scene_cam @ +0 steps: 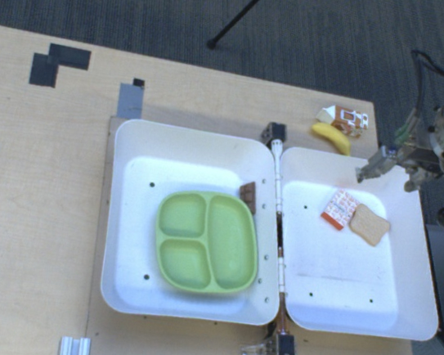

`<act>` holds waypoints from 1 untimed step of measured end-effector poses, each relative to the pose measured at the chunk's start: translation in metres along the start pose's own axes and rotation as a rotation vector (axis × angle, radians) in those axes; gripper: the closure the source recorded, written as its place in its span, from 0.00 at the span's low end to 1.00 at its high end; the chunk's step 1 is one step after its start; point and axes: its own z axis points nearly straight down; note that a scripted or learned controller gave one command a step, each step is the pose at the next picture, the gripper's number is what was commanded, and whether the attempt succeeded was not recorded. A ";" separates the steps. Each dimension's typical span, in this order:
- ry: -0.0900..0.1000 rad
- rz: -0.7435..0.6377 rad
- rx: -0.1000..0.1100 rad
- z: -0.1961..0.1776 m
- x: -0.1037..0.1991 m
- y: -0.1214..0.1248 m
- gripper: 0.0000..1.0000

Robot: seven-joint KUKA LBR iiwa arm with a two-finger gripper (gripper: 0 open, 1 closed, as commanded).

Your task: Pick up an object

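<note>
On the right side of the frame, you could see the gripper (395, 169) hanging above the upper right corner of the right bin (412, 313), just past its back rim. Its two fingers stood apart, one grey fingertip (369, 171) pointing down to the left and the other one to the right of it, and nothing was between them, so the gripper was released and held no object. Above it you saw the grey wrist and the orange band at the upper right edge of the frame.

Inside the right bin, in its upper part, a small red and white packet (339, 208) lay flat, and a tan piece that looked like a slice of bread (368, 226) lay just beside it on the right, touching it or almost touching; you could not tell which. Both were below and a little left of the gripper, apart from it.

In the left bin (120, 223), a green plate with three compartments (206, 243) rested in the middle, and a small brown object (248, 192) lay near its upper right corner, close to the wall between the bins.

On the bench (31, 185) behind the right bin, a yellow banana (331, 136) and a small white and orange carton (347, 117) lay close together.
</note>
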 end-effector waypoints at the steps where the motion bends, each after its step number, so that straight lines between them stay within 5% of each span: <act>1: 0.000 0.003 0.003 0.095 -0.035 -0.027 0.00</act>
